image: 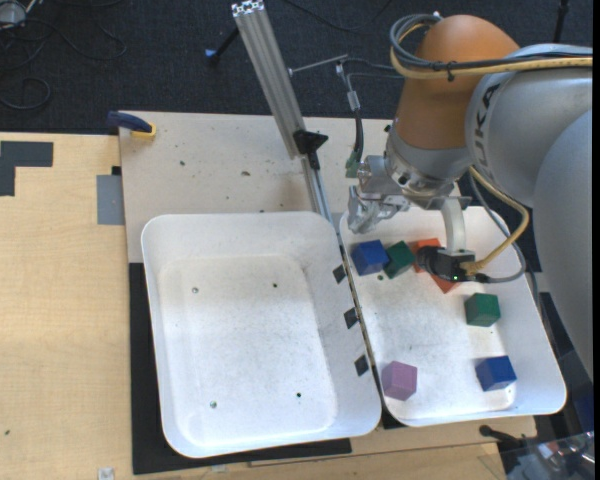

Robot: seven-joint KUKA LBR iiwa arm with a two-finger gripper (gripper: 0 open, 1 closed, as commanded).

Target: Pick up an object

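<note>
My gripper (370, 218) hangs over the far left corner of the right bin (430, 353), just above a blue cube (370, 257). A dark green block (399, 259) touches that cube on its right. An orange-red block (432, 264) lies behind them, partly hidden by a black cable clip. Farther toward the front sit a green cube (482, 309), a second blue cube (495, 372) and a purple cube (399, 379). I see nothing between the fingers.
The left bin (240, 328) lies beside the right one, and black clips join their shared rims. A slanted aluminium bar (277, 88) rises behind the bins. The big grey arm (540, 158) covers the right side.
</note>
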